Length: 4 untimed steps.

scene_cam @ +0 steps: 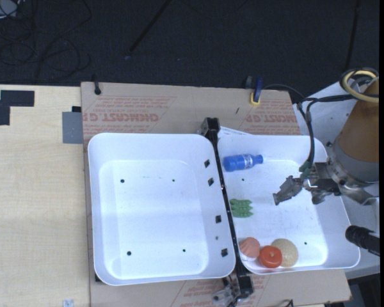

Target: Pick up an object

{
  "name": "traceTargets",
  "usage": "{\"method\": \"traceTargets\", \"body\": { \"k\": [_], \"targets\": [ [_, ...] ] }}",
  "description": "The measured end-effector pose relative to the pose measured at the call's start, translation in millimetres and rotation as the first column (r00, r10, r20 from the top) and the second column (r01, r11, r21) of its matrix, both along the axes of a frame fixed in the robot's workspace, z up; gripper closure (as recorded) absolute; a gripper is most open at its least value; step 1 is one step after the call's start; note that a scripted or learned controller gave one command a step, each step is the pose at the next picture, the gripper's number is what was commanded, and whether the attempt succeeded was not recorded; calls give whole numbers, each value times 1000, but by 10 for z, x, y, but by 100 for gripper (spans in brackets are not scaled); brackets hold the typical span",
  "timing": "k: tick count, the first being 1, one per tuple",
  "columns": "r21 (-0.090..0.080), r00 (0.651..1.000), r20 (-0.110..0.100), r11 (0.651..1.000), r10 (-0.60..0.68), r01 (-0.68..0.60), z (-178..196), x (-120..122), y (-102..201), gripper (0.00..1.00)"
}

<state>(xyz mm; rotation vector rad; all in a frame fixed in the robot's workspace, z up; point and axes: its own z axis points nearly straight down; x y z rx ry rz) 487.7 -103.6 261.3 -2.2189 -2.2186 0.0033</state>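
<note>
white right bin (320, 251): blue bottle (242, 162) near top left, green toy (240, 208) by left wall, pink piece (249, 246), red piece (270, 256), tan piece (286, 251) clustered at bottom. gripper (288, 192) hovers mid-bin, holds nothing; finger state cannot tell. left bin (96, 210) beside.

You see two smooth, glossy white plastic bins (157, 267) resting on matt brown printed cardboard (179, 110). The counter (32, 222) looks like pale, matt wood. The blue bottle (242, 162) shines like plastic, and the hand (294, 189) looks like dull dark metal.
</note>
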Motion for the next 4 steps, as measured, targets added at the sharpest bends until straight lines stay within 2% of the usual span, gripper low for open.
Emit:
{"method": "traceTargets", "body": {
  "k": [1,2,3,4],
  "targets": [
    [-3,1000,3,1000,-6,6,195,-130,-631,0],
    [0,1000,0,1000,-1,1,280,-121,-599,100],
    [-6,1000,10,1000,-3,3,1029,-115,-1130,100],
    [-1,1000,3,1000,1,-1,1070,-87,-1102,100]
  ]
}}
